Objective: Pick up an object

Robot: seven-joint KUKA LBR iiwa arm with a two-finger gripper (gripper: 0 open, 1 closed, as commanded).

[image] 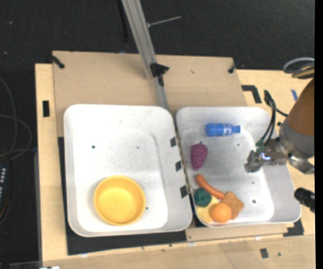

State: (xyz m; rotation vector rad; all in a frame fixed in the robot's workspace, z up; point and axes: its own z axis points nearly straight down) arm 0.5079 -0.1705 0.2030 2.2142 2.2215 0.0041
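The gripper [254, 162] hovered at the right side of the right bin [273, 206]; whether it was spread or closed could not be told. Nearby lay a blue bottle [223, 129], purple grapes [199, 154], a carrot [209, 187] and an orange [221, 213]. A yellow bowl [119, 199] sat lower left.

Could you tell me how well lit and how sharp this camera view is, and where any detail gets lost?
Camera view: lighting is even and soft, with no harsh glare on the shallow white right bin; the whole picture is slightly soft and grainy; the grey two-finger gripper is small and blurred, so its fingers cannot be read; the round yellow bowl and blue plastic bottle stay clear.
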